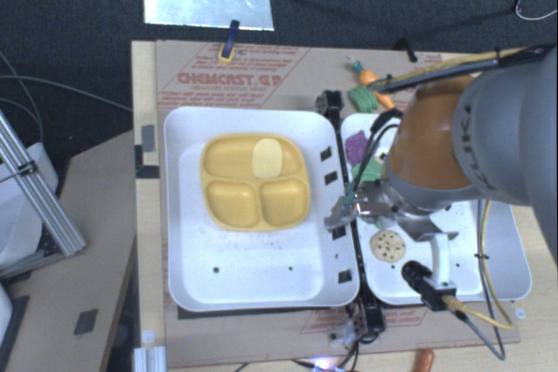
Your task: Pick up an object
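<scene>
My gripper [345, 214] hangs low over the divider between the two bins, at the left edge of the right bin [504, 276]. Just to its right, on that bin's floor, lies a round speckled cookie [388, 246]. A purple piece [357, 146] and a green piece [371, 170] lie further back, partly hidden under the arm's orange band [427, 144]. In the left bin [253, 279] sits a yellow three-part plate [235, 200] with a pale yellow disc [268, 158] in its rear compartment.
The grey arm [510, 135] covers most of the right bin. Behind the bins, on the cardboard, lie an orange-and-green toy [366, 89] and a blue-yellow clip [229, 42]. Cables trail over the front right corner [471, 318].
</scene>
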Available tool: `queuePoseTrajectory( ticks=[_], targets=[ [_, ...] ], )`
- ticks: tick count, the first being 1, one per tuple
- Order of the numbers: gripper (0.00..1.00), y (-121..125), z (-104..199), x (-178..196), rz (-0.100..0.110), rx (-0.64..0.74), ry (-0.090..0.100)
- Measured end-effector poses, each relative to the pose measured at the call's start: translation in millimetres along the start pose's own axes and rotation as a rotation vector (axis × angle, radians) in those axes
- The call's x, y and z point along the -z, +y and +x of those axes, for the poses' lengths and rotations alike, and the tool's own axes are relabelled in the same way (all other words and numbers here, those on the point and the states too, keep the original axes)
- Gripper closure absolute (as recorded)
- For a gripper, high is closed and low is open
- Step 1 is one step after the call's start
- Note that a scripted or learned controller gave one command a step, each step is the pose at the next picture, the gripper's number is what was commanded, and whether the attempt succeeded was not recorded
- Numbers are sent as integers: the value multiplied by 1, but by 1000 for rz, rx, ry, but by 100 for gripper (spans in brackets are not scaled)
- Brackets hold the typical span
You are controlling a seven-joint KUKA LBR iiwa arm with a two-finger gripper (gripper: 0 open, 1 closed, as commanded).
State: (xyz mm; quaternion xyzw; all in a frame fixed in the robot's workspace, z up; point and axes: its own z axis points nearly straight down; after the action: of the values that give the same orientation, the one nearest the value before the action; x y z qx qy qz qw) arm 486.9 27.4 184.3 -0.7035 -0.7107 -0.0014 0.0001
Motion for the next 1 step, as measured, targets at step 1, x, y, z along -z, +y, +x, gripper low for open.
queuePoseTrajectory(
  ticks=[1],
  targets=[
    [0, 2, 28, 101, -10, -1, 1]
  ],
)
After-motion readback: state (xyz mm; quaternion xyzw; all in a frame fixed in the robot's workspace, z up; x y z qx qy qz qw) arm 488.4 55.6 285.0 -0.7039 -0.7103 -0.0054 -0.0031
